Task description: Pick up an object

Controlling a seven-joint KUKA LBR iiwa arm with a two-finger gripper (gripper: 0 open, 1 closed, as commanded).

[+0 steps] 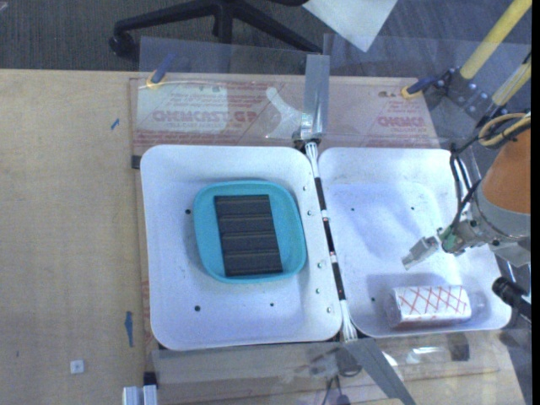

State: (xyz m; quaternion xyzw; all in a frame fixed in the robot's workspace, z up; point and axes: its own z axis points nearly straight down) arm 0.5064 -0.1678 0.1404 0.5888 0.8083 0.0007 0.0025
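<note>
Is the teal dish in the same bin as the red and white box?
No, the teal dish sits in the left bin, and the red and white box lies in the right bin.

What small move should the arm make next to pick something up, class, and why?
Probably shift the gripper toward the near edge of the right bin and lower it over the red-crosshatched white box. That box lies just below the gripper in the camera view, in the same bin; the teal tray sits farther off in the left bin.

Even, bright overhead light; the white bins [169, 251] glare slightly, with bluish soft shadows in the right bin [380, 218]. The tool [419, 252] appears motion-blurred; the clear panel [219, 112] shows faint reflections.
</note>
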